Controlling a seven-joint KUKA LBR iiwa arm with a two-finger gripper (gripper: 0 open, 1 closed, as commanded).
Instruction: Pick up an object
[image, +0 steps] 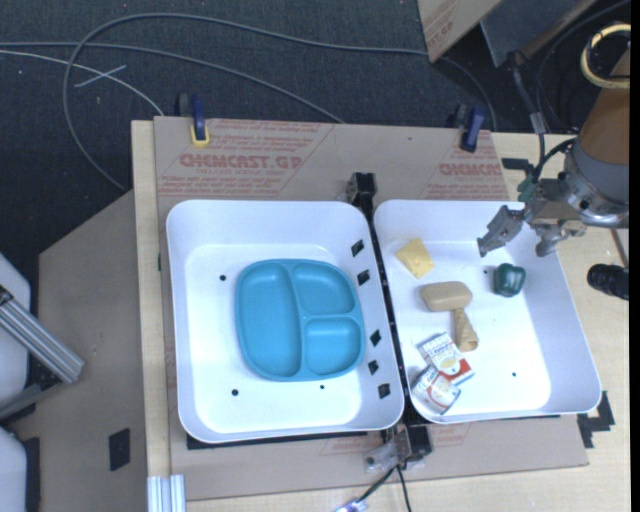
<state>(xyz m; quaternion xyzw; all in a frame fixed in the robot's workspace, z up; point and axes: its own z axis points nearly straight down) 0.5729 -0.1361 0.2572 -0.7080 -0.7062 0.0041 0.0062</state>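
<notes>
My gripper (520, 243) hangs over the back of the right bin (560, 380), open, its two fingers spread with nothing between them. Just below it and slightly to the left lies a small dark green object (507, 279). Farther left in the same bin are a yellow block (415, 258), a tan wooden brush-like piece (450, 305) and a red and white packet (440, 370) near the front rim. None of them touches the gripper.
The left bin (200, 250) holds a blue divided plate (300, 318). A black divider with clips (372, 300) runs between the bins. Two clamps (199, 125) hold the board at the back. Cables trail across the dark floor behind.
</notes>
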